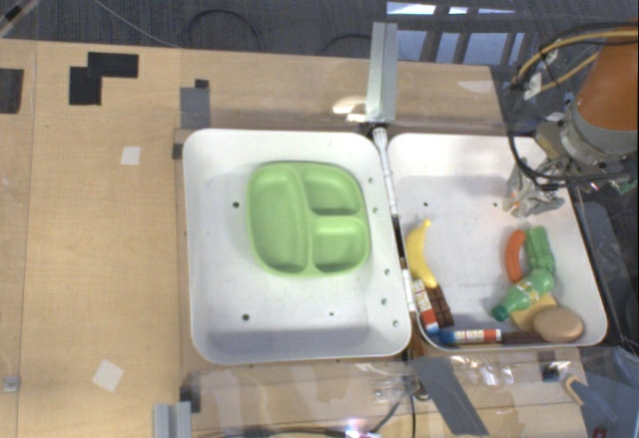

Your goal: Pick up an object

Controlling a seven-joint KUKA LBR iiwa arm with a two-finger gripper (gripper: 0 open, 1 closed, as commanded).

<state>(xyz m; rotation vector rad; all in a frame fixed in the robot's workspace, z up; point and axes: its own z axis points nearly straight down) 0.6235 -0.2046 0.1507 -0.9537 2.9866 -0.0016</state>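
Note:
My gripper (529, 199) hangs over the far right part of the right bin (454, 182), open with nothing between its fingers. Below it in that bin lie an orange sausage (514, 254) and a green cucumber-like piece (540, 248) side by side. A green bottle-shaped toy (519, 296) and a round brown bun (558, 325) sit in the near right corner. A yellow banana (420, 253) lies along the bin's left wall. A small dark block (432, 304) and a marker (477, 335) rest by the near wall.
The left bin (200, 256) holds a green divided plate (306, 218) near its middle. A metal post (382, 77) stands behind the divider between the bins. The arm's orange band (611, 92) and cables (544, 67) are at the far right.

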